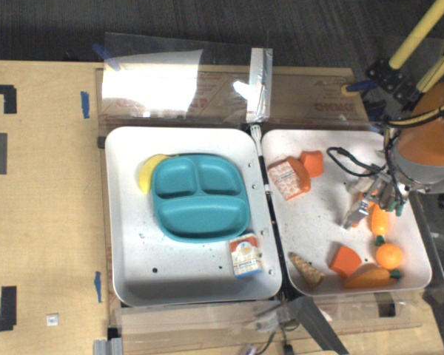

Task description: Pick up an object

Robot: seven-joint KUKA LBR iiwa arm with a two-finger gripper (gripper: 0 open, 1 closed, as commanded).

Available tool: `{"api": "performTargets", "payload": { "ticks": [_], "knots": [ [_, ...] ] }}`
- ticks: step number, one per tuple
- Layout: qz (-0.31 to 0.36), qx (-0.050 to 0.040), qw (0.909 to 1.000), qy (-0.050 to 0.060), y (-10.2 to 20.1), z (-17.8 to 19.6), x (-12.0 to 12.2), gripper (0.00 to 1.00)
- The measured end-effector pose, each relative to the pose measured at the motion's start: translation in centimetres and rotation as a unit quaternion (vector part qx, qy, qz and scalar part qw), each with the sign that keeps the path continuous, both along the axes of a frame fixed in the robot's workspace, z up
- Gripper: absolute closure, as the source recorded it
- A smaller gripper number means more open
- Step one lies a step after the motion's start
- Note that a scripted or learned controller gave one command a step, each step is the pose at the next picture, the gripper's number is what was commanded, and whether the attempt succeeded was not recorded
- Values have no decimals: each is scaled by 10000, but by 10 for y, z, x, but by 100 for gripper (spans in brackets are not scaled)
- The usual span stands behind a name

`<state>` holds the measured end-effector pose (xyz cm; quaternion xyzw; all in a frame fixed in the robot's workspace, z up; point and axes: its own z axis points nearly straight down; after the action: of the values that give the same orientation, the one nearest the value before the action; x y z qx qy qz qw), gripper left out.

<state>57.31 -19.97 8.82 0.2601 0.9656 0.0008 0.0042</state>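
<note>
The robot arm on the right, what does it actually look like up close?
The arm shows a broad orange band with grey casing beneath it. Thin black cables loop out beside the wrist. The gripper is a small metallic piece with two slim silvery fingers.

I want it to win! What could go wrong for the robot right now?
The gripper sits low in the right bin, close to a small orange toy and an orange ball. These are crowded together, so it might bump one away or catch two. The ball could also roll off. A loose black cable nearby might snag.
</note>
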Motion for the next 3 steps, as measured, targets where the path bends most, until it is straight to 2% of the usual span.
{"api": "performTargets", "payload": {
  "ticks": [1, 2, 3],
  "knots": [
    [-240, 0, 9997, -7, -3, 0, -29, 0],
    [235, -16, 9997, -4, -24, 17, -4, 0],
    [6, -11, 10000, -9, -23, 0, -34, 0]
  ]
}}
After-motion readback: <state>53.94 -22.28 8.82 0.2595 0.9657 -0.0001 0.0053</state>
